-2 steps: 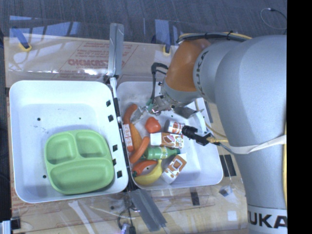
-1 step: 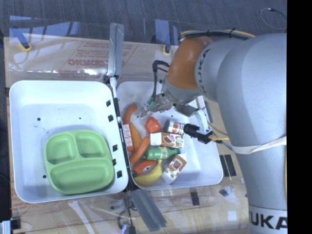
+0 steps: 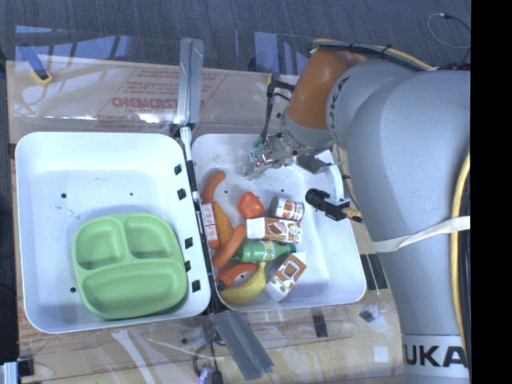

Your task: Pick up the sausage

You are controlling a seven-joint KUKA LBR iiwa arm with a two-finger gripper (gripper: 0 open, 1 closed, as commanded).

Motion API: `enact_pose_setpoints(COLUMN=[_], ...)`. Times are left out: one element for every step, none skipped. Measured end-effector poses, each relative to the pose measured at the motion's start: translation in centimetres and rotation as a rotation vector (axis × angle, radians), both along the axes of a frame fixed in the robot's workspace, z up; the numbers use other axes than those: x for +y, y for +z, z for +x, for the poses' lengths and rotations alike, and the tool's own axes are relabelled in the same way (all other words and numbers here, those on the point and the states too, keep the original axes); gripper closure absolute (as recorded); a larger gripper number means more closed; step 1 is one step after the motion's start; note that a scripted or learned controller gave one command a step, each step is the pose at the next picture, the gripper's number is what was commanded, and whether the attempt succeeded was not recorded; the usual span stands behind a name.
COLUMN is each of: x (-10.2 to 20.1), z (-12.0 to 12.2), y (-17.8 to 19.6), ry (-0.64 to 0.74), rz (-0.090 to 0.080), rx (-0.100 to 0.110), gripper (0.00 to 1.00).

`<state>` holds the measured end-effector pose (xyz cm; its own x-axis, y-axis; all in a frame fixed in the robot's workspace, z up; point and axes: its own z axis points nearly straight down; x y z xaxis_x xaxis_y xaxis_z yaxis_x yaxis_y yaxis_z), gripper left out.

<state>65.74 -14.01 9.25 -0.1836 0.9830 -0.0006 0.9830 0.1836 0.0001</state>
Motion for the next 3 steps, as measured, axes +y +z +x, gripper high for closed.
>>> enact_pose_setpoints(x=[0.0, -0.3, 4.4], z=[0.0, 0.0, -1.6], y=[0.0, 0.1, -0.1], ry=[0.000, -0.263, -0.291], rz=[0.000, 0.001, 0.001], rx=[0.000, -0.001, 0.004], gripper=[0.00, 0.00, 0.00])
